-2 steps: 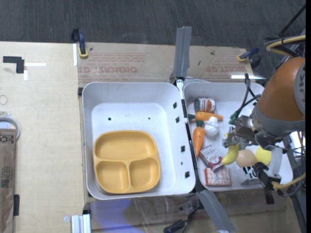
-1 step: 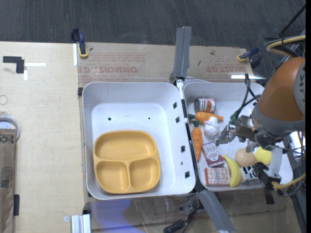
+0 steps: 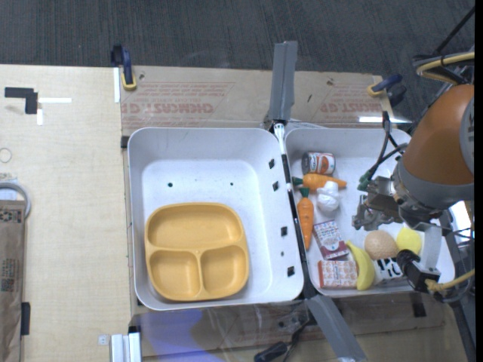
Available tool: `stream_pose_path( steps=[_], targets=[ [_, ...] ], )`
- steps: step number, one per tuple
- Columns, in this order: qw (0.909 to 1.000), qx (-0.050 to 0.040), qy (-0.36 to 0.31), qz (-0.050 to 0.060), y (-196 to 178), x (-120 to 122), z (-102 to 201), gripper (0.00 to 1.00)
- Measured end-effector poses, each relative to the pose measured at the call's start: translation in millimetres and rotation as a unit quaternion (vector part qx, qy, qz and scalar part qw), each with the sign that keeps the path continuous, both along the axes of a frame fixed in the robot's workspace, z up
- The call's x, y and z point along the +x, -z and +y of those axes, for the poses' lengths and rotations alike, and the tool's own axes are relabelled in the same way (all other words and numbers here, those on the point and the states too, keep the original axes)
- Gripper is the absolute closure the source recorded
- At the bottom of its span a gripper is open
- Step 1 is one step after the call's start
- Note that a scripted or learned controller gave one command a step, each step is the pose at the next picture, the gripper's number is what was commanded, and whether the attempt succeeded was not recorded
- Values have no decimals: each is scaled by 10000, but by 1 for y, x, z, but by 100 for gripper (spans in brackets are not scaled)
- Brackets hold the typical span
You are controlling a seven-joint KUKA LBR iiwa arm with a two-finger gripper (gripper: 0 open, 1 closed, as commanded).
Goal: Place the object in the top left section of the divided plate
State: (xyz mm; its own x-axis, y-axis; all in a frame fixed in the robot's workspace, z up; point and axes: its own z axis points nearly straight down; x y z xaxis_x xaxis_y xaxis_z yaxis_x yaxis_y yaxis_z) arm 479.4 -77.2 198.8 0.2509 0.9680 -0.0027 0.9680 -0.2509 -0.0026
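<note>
Arm (image 3: pixel 445 138) comes in from the right edge of the frame, orange band up top, grey wrist bent down over the right bin (image 3: pixel 343 136). Gripper (image 3: pixel 370 216) sits low over the middle right of that bin; it is a dark cluster and how it stands, wide or closed, can't be told. Nothing visibly between its tips.

Just below and right of the gripper: a tan egg (image 3: pixel 380 243), close to it, contact unclear. A yellow block (image 3: pixel 410 239) is right of the egg, partly under the arm. A banana (image 3: pixel 362 266) lies below the egg at the lower part of the bin, beside a red packet (image 3: pixel 337 274). Left of the gripper: two carrots (image 3: pixel 305 216), a white lump (image 3: pixel 327 196), a small card (image 3: pixel 329 236), and a can (image 3: pixel 318 163) near the bin's upper left.

The plate (image 3: pixel 198 250) is yellow, in the lower half of the left bin (image 3: pixel 204 145), well apart from the gripper. Its wide section runs across the top; two smaller ones sit below.

Open white floor above the plate and to its right. The bins' inner walls meet at mid frame between gripper and plate.
</note>
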Motion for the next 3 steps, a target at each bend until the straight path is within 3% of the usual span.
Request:
stream_pose_path(
  steps=[1,2,3],
  targets=[
    [9985,-5,-554,-7,-198,-1,0,100],
    [9998,-4,210,4,-206,-1,-81,100],
    [9998,-16,195,26,-214,0,-80,100]
  ],
)
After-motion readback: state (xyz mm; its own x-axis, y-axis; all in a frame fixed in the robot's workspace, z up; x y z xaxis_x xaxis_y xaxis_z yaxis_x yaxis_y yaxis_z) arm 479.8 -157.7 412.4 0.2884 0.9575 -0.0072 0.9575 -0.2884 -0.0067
